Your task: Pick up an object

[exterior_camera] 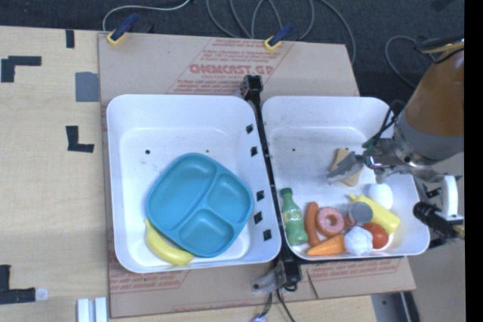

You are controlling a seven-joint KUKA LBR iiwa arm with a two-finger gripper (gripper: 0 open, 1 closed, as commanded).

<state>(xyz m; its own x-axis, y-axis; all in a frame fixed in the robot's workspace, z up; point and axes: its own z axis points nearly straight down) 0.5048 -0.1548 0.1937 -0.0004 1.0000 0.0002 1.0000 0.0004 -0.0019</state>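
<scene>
My gripper (pixel 345 167) reaches in from the right and hovers low over the middle of the right bin (pixel 317 111). A small tan piece (pixel 350 177) shows right at its tip; whether it is held is unclear. Just below and right of the gripper, toy food lies along the bin's front: a green bottle (pixel 291 215), an orange sausage (pixel 312 219), a pink donut (pixel 330 220), a carrot (pixel 326 246), a grey piece (pixel 361 213), a yellow piece (pixel 383 217), a white egg (pixel 381 195), a white ball (pixel 358 240) and a red tomato (pixel 379 236).
The left bin (pixel 128 117) holds a blue divided plate (pixel 199 203) lying over a yellow banana (pixel 167 248). A black divider clip (pixel 252 85) sits where the bins meet. Cables (pixel 264 4) loop behind the cardboard base. The grey and orange arm (pixel 438 105) overhangs the right bin's right side.
</scene>
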